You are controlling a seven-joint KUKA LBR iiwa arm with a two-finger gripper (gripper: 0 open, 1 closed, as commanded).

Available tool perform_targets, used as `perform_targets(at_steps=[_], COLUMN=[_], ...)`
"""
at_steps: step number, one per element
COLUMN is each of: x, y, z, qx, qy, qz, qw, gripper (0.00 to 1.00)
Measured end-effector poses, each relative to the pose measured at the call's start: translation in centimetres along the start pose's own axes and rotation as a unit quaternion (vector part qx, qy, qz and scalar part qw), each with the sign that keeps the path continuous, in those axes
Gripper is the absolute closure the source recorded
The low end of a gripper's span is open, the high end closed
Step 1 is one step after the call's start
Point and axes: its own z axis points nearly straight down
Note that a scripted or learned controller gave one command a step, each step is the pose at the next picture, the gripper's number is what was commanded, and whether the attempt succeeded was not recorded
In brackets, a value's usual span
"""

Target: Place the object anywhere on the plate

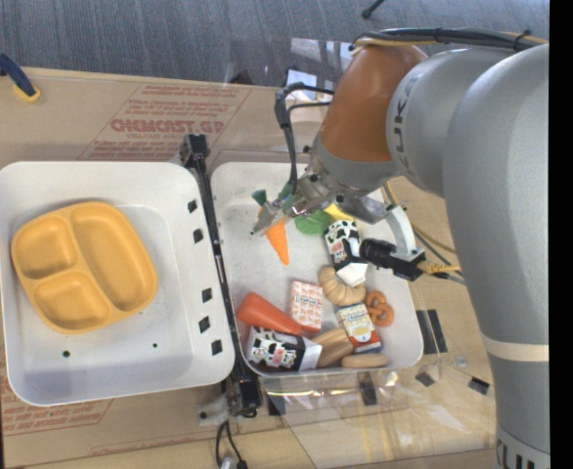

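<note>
My claw point(267, 215) sits over the right bin point(230, 252), carrot point(280, 242) just beside; can't tell its grip; plate point(83, 264) in left bin point(13, 360).

Arm point(433, 115) over right bin point(230, 262); gripper point(285, 206) low by carrot point(280, 243). Toy food heaped in bin's near right corner. Yellow plate point(81, 265) sits in left bin point(32, 360), well apart.

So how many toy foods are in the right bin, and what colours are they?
Some toys overlap, so this is my best count.
Orange: 2, carrot and orange wedge
Green: 1, green toy
Black-and-white cartons: 2
Tan bread and pretzel: 3
Small packets: 2
Total: 10
</note>
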Motion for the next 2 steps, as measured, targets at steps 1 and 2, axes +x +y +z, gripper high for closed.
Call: perform_targets(at_steps=[1, 2], x=[1.56, 1.56], y=[-5.26, -5.23], z=[0.13, 0.12], qx=[-0.001, -0.001], qy=[-0.001, -0.001], qz=[0.082, 0.082], qw=[0.9966, 0.9967], gripper=[1.0, 0.0])
